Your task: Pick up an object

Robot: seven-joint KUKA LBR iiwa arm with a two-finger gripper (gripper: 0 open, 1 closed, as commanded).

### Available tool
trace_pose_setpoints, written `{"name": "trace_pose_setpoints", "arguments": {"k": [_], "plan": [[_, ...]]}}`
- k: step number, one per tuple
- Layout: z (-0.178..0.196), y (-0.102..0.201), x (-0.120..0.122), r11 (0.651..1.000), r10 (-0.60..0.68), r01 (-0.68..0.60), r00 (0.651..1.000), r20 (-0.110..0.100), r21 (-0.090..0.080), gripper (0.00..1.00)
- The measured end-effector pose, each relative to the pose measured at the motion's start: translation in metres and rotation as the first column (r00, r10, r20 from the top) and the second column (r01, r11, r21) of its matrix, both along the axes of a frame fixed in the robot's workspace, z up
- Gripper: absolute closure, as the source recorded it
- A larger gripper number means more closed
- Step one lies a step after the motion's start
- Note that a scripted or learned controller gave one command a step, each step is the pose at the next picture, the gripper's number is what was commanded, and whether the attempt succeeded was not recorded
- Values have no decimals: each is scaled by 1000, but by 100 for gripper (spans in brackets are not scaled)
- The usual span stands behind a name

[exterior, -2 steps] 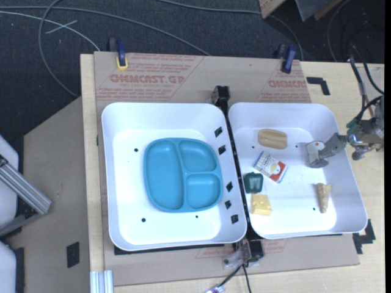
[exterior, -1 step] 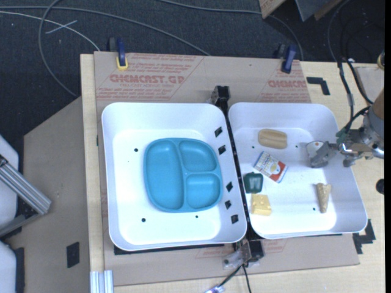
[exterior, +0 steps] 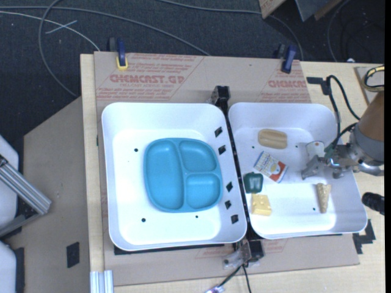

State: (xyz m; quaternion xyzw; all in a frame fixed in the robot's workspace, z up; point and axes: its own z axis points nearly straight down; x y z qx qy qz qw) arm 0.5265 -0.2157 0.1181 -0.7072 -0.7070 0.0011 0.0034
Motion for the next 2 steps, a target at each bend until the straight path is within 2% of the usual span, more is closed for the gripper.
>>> {"name": "trace_pose_setpoints", "arguments": {"k": [1, 2], "plan": [[-35, 3, 0, 1000, 3, -3, 1000, 2, 4, 0], [-22, 1, 1, 1000, 2, -2, 1000, 5, 0, 100]]}}
